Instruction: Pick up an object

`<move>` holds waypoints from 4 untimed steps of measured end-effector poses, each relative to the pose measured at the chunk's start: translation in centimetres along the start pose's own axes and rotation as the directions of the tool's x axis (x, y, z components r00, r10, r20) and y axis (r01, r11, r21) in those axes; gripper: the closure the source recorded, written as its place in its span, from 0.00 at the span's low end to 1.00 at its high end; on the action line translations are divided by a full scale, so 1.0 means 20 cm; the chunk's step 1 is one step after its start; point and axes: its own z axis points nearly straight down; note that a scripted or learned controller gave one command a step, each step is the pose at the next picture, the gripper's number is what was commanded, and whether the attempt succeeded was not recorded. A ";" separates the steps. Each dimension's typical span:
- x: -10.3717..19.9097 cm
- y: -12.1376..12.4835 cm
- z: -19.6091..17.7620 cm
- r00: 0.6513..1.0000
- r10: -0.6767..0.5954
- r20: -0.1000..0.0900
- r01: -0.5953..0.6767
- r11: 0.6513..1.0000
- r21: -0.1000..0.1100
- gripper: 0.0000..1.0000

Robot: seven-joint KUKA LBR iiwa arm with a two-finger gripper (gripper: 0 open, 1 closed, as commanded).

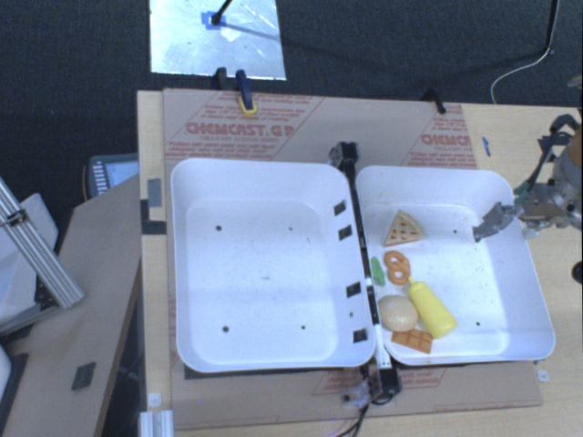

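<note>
Two white bins sit side by side on the bench, and the gripper [495,218] hangs at the far right, over the upper right part of the right bin [510,271]. Furthest from the gripper, well off to its left, lies the left bin [264,262], its floor marked by a few small dark dots. Nearer in, along the seam between the bins, a small green piece [376,270] lies against the right bin's left wall, left of and below the gripper. Next comes a tan triangular wedge [403,229], left of the gripper at about its own height and well apart from it. Below the wedge is a small orange pretzel-shaped piece [397,267], and lower still a round beige object [397,312] that touches a yellow bottle-shaped object [431,307] lying on a slant. An orange waffle-like piece [413,340] lies lowest, near the bin's front wall, below and left of the gripper. Whether the gripper is open or closed cannot be told at this size; nothing shows in its grasp, and it stands clear of every object.
</note>
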 end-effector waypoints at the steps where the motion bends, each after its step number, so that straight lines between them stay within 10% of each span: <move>1: 0.36 -0.14 -1.28 1.000 -0.006 0.003 0.006 1.000 -0.021 0.00; 2: 1.15 -0.07 -1.45 1.000 -0.019 -0.005 0.019 1.000 -0.006 0.00; 3: 1.10 -0.07 -1.50 1.000 -0.004 -0.001 0.004 1.000 -0.005 1.00; 4: 1.47 -0.30 -1.53 1.000 -0.010 -0.004 0.010 1.000 -0.001 1.00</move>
